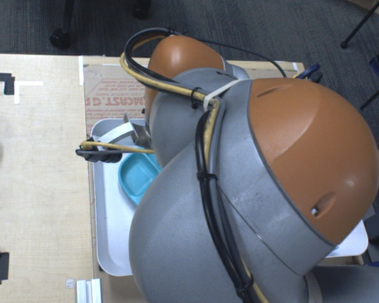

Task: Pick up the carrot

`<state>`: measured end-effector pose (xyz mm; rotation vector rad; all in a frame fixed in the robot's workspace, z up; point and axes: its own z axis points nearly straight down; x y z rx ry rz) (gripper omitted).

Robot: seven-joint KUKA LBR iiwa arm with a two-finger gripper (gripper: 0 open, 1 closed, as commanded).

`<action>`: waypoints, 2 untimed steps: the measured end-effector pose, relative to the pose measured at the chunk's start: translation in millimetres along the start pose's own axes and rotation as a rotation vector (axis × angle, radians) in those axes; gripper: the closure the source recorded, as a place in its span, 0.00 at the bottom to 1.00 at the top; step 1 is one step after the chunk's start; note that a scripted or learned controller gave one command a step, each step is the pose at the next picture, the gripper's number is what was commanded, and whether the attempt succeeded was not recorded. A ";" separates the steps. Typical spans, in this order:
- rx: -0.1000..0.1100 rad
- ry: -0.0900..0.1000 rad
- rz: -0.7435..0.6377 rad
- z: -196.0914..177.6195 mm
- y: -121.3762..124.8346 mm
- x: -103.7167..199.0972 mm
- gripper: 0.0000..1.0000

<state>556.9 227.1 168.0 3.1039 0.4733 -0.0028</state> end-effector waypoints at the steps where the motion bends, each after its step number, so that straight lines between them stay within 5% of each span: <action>1: 0.000 0.025 0.007 64.4 -3.4 -51.4 0.00; 2: 0.000 0.001 0.092 -21.4 3.6 9.9 0.00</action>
